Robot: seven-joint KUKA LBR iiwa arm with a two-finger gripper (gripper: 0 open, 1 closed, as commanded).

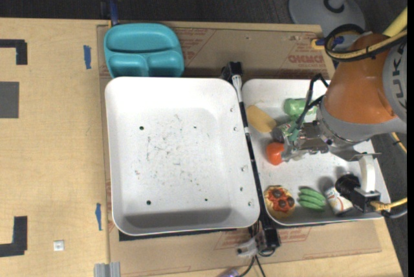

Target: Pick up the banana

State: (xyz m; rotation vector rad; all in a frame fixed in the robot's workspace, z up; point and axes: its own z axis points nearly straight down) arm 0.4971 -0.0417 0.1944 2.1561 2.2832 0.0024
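The banana [261,119], likely a light, smooth toy, lies far-left in the right bin [381,195]; grasp across its middle. The gripper [292,140] hovers just beside it; I cannot tell its state.

One camera looks down on the bench [52,140] from above, at a slight slant, so the far edge of the bench lies toward the top of the frame and dark floor shows beyond it. Both white bins fit in view: the left bin [129,114] sits near the middle, the right bin [381,195] toward the right side. The arm [359,91] enters from the right and looms large, being nearer the lens. The camera stands far enough off to take in the bench around the bins
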